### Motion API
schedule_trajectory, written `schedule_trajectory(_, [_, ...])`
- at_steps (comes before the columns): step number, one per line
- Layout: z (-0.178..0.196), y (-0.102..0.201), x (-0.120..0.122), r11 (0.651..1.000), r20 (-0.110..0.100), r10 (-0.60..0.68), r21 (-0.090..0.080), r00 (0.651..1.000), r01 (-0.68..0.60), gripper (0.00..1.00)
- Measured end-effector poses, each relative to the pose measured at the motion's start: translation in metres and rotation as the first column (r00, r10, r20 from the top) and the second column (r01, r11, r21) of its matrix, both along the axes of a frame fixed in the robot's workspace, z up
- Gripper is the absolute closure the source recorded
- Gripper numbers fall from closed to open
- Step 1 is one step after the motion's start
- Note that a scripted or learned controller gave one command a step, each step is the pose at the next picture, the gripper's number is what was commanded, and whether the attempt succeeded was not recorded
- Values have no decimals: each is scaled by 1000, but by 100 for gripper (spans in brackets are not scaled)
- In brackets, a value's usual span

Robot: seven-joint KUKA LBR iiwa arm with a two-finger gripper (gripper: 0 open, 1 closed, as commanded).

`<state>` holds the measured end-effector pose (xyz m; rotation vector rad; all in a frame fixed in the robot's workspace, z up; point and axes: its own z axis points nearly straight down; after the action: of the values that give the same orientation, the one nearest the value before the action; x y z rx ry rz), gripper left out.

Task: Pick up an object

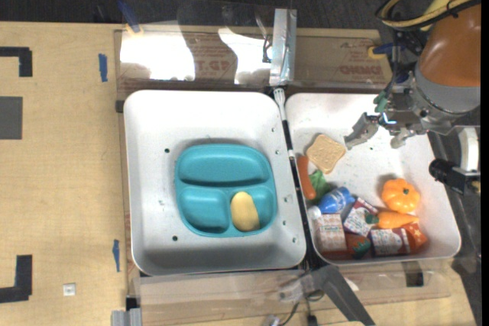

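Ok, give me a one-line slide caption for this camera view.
Gripper open above the right bin of toy food; yellow potato sits in the teal tray, left bin.

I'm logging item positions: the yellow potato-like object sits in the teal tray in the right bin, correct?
Not quite. The camera view shows the yellow object in the teal tray, but that tray sits in the left bin, not the right one.
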<state>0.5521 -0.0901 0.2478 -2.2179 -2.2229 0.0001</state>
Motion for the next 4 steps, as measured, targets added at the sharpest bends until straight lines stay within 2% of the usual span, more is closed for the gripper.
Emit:
schedule_trajectory(1, [-46, -37, -43, 994, -2, 107, 0, 994, -107, 0])
schedule_trajectory(2, [-126, -91, -42, 966, 13, 258, -7, 966, -258, 0])
schedule_trajectory(3, [-159, -114, -40, 999, 14, 50, 4, 999, -50, 0])
schedule_trajectory(4, [-150, -114, -40, 999, 14, 50, 3, 999, -50, 100])
